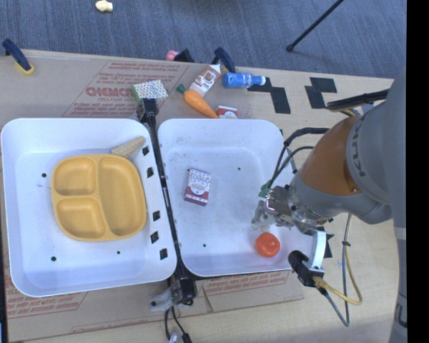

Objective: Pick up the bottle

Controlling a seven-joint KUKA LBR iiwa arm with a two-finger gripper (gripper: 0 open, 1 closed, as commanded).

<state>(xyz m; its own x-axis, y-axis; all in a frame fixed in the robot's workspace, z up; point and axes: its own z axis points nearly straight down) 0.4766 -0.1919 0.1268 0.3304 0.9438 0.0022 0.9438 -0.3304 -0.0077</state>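
Lying beyond the bins, bottle (pixel 243 81) well apart from tool (pixel 270 216), its state unclear.

matt yellow plastic tray (pixel 99 196); cardboard bench (pixel 71 91)

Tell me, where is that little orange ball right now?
The orange ball lies in the right bin, near its front right corner, just below the gripper and to the right of the small red-and-white carton.

Grey arm (pixel 357 170) reaches in from right, tool (pixel 266 216) pointing down
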